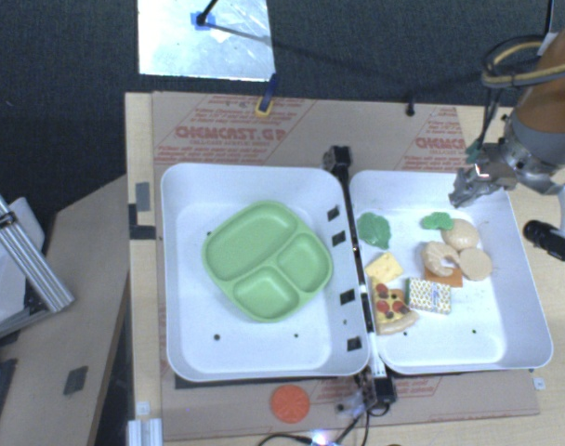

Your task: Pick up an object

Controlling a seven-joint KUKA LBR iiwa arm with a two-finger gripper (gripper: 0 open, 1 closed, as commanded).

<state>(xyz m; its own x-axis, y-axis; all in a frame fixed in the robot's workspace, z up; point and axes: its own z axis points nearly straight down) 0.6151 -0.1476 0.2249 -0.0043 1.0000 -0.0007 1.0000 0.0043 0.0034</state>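
The right bin (505, 342) holds several toy foods: a green leafy piece (374, 229), a small green piece (438, 220), a beige bun (462, 234), a doughnut (440, 258), a round biscuit (475, 265), a yellow cheese wedge (386, 268), a pizza slice (392, 308) and a small patterned packet (429, 296). My gripper (468, 191) hangs over the bin's far right part, just above and right of the small green piece and the bun. Nothing shows between its fingers.
The left bin (185, 342) holds a green divided plate (267, 260). A black divider (352, 258) runs between the bins. A red disc (289, 401) lies on the cardboard in front. A shiny sheet (205, 26) lies behind the bench.
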